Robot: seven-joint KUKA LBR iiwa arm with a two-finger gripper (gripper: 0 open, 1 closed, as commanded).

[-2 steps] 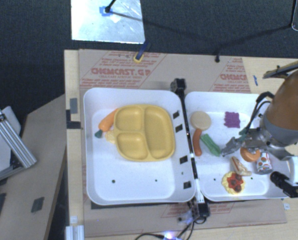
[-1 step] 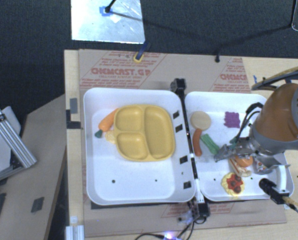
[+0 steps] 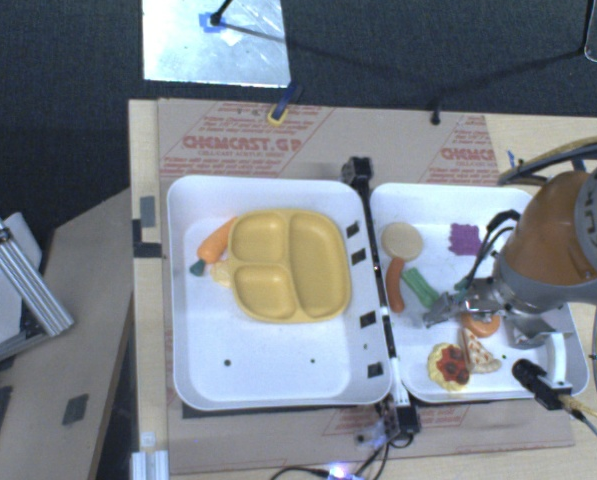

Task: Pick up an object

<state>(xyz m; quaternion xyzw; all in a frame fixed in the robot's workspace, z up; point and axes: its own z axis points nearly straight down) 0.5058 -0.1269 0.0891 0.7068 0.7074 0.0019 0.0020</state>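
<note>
Gripper (image 3: 456, 306) low in right bin (image 3: 418, 200) (grip state unclear) beside green piece (image 3: 419, 286), orange slice (image 3: 480, 322).

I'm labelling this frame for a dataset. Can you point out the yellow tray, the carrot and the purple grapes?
yellow tray (image 3: 284, 265): camera view, on the ridge between its compartments.
carrot (image 3: 216, 240): camera view, middle of the orange body.
purple grapes (image 3: 464, 238): camera view, centre of the bunch.

A yellow tray (image 3: 283, 265) sits in the left bin (image 3: 193, 368) with a carrot (image 3: 216, 239) beside it. At right, the gripper (image 3: 456, 306) is low over toy food in the right bin (image 3: 428, 200).
</note>
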